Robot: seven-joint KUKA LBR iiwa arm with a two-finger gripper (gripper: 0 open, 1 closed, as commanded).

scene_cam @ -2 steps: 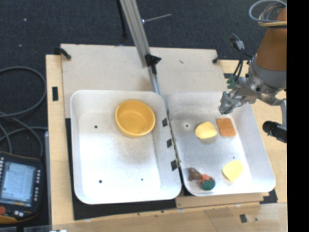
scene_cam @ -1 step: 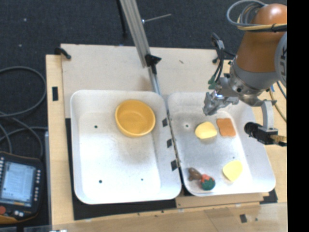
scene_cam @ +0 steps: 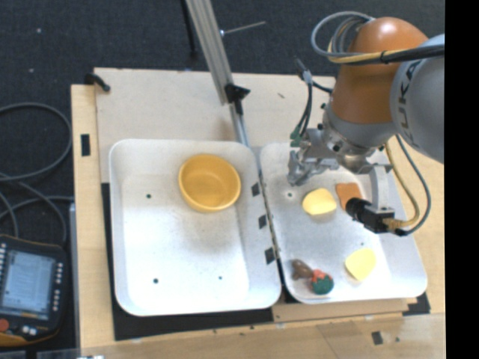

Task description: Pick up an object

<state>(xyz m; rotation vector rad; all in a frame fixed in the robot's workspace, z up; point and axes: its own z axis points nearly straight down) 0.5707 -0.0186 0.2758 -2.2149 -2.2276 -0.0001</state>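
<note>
The surface (scene_cam: 165, 103) looks like pale, matt wood or board, bare along its back edge. Both bins read as smooth white plastic with a dull sheen; the left bin (scene_cam: 135, 275) carries a faint grey speckling (scuffs or dust, hard to tell which). The yellow bowl (scene_cam: 209, 182) near that bin's back edge seems smooth plastic, softly glossy. The arm's orange band (scene_cam: 378, 47) is shiny, catching a highlight, and its grey casing (scene_cam: 426, 103) is satin-smooth. A ribbed aluminium rail (scene_cam: 209, 32) crosses the back edge, matt metal.
</note>
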